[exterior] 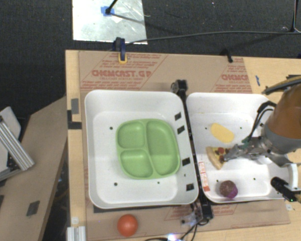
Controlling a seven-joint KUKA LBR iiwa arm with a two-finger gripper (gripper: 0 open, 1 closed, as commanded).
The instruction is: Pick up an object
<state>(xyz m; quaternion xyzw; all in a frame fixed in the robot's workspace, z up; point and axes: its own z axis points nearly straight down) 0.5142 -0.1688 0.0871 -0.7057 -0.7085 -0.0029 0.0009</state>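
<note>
Gripper (227, 154) sits low in the right bin (200, 109), fingers pointing toward the pizza slice toy (215, 156) and touching or just short of it — whether the jaws are open or closed cannot be told. Relative to the pizza slice: yellow oval piece (222, 132) just above, purple ball (228, 189) below near the bin's front wall, green divided plate (148, 149) well to the left in the left bin (98, 134) — orange ball (127, 225) outside, below that bin

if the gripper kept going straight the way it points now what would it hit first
Most likely the pizza slice: the gripper in the right bin points left, its tip right beside the slice. Height is unclear from above, so it may pass over it.
</note>
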